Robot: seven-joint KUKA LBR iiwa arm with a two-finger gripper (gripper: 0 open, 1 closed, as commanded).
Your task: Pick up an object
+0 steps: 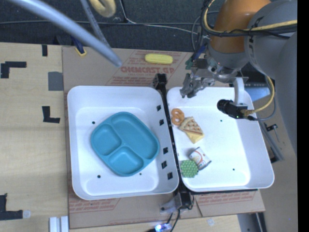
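Note:
My gripper hangs over the back left corner of the right bin, above and behind the objects, with nothing between its fingers. Just below it lies an orange pretzel ring, and beside that a tan waffle-like wedge. Nearer the front sit a small white packet with a striped label and a green round piece. A blue divided plate rests in the left bin.
A yellow banana-like toy lies on the cardboard behind the bins. A grey pole slants across the upper left. The black divider clips run between the two bins.

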